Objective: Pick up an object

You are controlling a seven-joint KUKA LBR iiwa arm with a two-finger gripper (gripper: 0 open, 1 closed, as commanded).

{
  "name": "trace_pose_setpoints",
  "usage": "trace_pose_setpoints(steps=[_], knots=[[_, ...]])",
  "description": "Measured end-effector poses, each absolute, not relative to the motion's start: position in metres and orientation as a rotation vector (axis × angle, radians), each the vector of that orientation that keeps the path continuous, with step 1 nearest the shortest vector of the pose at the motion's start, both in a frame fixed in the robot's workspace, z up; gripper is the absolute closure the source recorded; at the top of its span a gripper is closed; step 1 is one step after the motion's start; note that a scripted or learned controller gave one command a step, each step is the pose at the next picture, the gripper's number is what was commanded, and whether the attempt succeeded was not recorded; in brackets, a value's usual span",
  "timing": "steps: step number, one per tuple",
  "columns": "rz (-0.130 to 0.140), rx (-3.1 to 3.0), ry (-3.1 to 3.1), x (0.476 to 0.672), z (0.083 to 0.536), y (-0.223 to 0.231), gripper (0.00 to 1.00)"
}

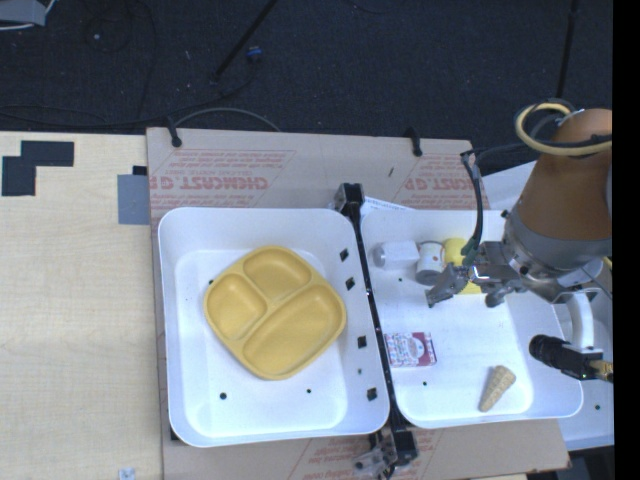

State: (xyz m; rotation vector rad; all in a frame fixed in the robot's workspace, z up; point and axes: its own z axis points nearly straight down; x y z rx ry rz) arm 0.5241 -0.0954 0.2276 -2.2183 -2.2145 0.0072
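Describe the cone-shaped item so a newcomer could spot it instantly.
Look in the right bin, at its near right corner. The small tan cone lies there alone, apart from the red-and-white packet to its left; nothing else in that bin is tapered or tan.

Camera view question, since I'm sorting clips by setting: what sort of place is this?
Probably a robot lab test bench, not a home. A grey arm reaches over two white bins set on cardboard, holding toy-like items such as a yellow divided plate and a cone, with cables trailing across dark carpet.
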Motion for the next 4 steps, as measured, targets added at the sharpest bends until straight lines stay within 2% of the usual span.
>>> trace_pose_setpoints(steps=[1, 2, 3, 4], knots=[[0.008, -2.217, -2.216, 0.524, 0.184, -0.095, 0.0], [0.007, -2.217, -2.216, 0.533, 0.13, -0.094, 0.0], [0.006, -2.225, -2.21, 0.533, 0.143, -0.096, 1.0], [-0.001, -2.224, -2.219, 0.531, 0.185, -0.096, 1.0]])
